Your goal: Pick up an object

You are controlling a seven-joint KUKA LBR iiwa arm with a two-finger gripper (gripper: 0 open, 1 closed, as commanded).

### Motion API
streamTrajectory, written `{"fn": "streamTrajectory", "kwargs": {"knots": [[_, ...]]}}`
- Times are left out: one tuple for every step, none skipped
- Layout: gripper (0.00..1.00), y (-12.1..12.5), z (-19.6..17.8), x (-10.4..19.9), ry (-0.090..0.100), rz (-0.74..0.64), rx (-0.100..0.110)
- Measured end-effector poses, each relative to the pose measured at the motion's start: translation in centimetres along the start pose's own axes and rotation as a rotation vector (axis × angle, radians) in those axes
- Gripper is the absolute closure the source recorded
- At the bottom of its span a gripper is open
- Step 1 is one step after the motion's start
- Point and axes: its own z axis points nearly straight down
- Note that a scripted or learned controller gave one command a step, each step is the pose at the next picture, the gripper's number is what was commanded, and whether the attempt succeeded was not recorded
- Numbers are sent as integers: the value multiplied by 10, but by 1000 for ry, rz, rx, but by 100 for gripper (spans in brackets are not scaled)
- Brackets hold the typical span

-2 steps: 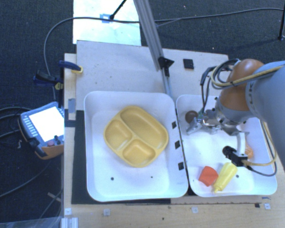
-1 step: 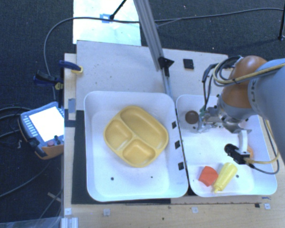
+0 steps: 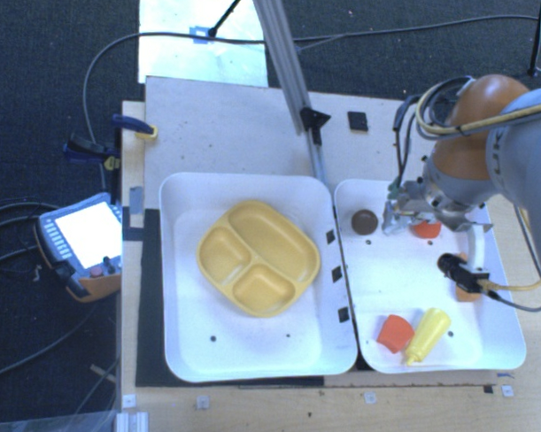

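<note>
Orange object [image 3: 426, 229] lies in the right bin [image 3: 505, 352], far side, just beside the gripper [image 3: 401, 222], whose jaws I cannot tell apart or together, so you centre over it, clear of the brown ball [image 3: 365, 222], before closing.
</note>
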Motion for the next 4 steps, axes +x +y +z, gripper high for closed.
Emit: {"fn": "streamTrajectory", "kwargs": {"knots": [[100,2,-55,0,0,0,-2],[100,1,-67,49,2,-4,3],[100,0,-77,109,3,-5,4],[100,-6,-83,167,2,-4,5]]}}
